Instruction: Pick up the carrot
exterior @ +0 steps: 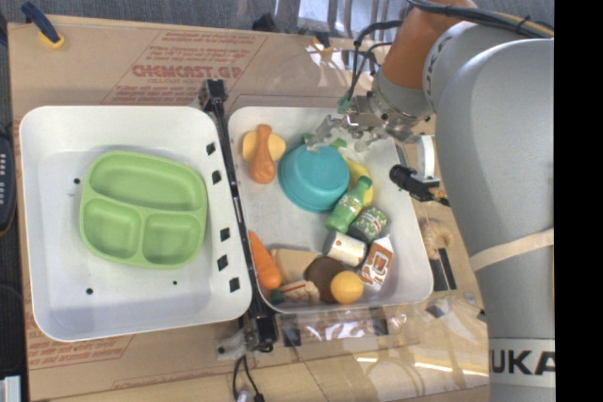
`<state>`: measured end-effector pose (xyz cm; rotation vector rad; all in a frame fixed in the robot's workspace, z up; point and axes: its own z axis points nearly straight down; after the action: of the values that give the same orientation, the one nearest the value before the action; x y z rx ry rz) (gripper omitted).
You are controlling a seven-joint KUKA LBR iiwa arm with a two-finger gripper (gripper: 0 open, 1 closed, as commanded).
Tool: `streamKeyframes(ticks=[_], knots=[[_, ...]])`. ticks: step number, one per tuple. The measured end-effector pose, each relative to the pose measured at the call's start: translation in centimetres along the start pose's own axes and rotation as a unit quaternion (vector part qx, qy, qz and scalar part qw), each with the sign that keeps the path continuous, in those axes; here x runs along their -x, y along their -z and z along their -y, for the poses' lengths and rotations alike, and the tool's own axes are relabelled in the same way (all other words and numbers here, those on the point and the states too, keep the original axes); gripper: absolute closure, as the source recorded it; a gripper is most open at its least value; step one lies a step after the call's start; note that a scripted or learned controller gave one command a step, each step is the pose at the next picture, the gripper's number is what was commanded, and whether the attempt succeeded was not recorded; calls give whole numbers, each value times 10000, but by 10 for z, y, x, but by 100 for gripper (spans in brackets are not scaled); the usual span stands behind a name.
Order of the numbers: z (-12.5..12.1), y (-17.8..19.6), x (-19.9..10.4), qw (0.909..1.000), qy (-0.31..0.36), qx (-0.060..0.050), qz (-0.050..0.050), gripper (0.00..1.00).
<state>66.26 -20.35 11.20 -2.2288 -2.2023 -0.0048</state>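
Looking down at the surface (141, 61) with two white bins. In the left bin (47, 155), just a green plate (143, 207) with three parts.

In the right bin (283, 116), lots of toys packed close. Down in the near left corner, tight against the left wall: the carrot (264, 261), orange, long and thin, tip pointing away. Touching its near end, a flat tan piece (294, 261) and a brown round thing (322, 273). Just beside those, an orange ball (347, 287).

Up at the far side of the right bin, hanging by the blue bowl (314, 176): the gripper (350, 129). Open or closed? Cannot tell from here. Nothing seen held in it. Well apart from the carrot, with the bowl and a green bottle (347, 207) in between.

Not yet started on the pick, by the look of it.

What could go wrong:
- Bumping the bin wall on the way down, because of the carrot lying so close to it.
- Grabbing the orange drumstick (262, 153) at the far left by mistake, since it looks a bit like the carrot.
- Pinching the tan piece too, and then losing the carrot on the way up.
- Knocking the bowl while crossing over.
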Motion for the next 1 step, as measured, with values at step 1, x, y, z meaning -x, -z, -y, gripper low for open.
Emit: streamKeyframes(ticks=[1], knots=[[3,82,-98,9984,-559,46,33,0]])
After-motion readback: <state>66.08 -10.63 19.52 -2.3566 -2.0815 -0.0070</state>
